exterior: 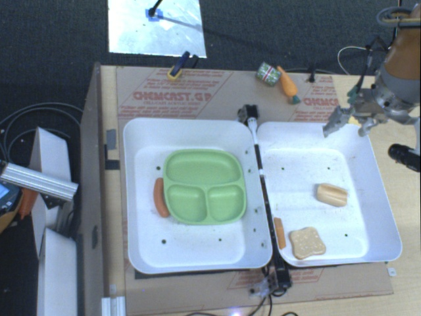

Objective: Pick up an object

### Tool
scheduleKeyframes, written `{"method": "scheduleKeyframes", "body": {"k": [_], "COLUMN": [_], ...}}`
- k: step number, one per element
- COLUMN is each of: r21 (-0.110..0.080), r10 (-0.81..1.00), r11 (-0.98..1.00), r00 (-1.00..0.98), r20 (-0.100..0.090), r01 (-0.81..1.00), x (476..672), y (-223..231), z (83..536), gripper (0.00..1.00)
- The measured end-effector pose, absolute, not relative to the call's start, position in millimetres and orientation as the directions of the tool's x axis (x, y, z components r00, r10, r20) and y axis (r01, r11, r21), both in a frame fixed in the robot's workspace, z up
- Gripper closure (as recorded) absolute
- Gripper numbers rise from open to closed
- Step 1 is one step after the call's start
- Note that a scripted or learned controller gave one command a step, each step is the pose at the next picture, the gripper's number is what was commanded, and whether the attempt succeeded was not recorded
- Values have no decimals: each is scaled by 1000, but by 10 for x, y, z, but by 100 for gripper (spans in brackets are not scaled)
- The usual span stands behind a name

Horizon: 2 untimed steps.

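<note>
My gripper (346, 127) hangs over the far right corner of the right bin (375, 176), its two grey fingers spread apart with nothing between them. In that bin lie a small bread roll (332, 195), a slice of toast (307, 243) near the front, and a thin orange stick (279, 232) by the left wall. The left bin (141, 176) holds a green divided plate (204, 186) with a sausage (158, 197) beside its left edge.
Behind the bins, on the cardboard, lie a small green can (268, 73), a toy carrot (288, 85) and a yellow-black clamp (181, 66). A black clip (249, 114) sits at the seam between the bins. Cables and white boxes crowd the left side.
</note>
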<state>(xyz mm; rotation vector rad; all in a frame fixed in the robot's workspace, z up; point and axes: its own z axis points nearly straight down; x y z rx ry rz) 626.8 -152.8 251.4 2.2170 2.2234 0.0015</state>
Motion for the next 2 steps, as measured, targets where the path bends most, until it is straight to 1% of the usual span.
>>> {"method": "scheduleKeyframes", "body": {"k": [1,2], "r21": [0,2], "r10": [1000,1000], "r11": [2,1], "r00": [-2,-1], "r20": [0,-1], "r01": [1000,1000], "x": [6019,5716], "y": [-1591,-1842], "z": [1742,844], "gripper": [0,0]}}
